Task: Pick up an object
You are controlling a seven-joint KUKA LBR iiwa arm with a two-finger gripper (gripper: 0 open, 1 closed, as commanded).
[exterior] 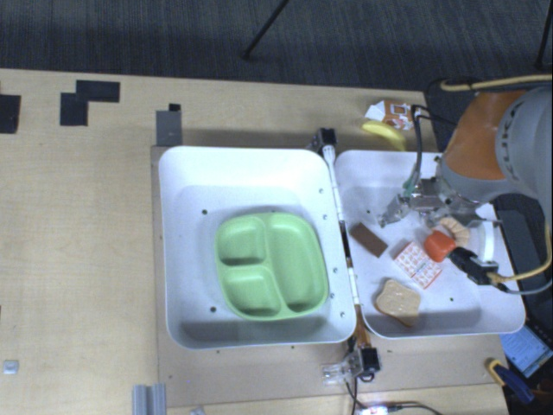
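The right white bin (371,175) holds several small items. A dark brown block (369,239) lies near its left wall. Beside it sit a red-and-white checkered packet (419,265), an orange-red piece (439,245) and a tan pastry-like piece (457,229). A slice of toast (397,301) rests near the front wall. My gripper (404,209) hangs low over the bin's middle, just right of and behind the brown block, with nothing visibly held. The grey arm with its orange band (475,141) reaches in from the right.
The left white bin (186,197) holds a green divided tray (270,264). A banana (384,130) and a small wrapper (394,111) lie on the bench behind the right bin. Black cables (484,271) trail over the right bin's right side.
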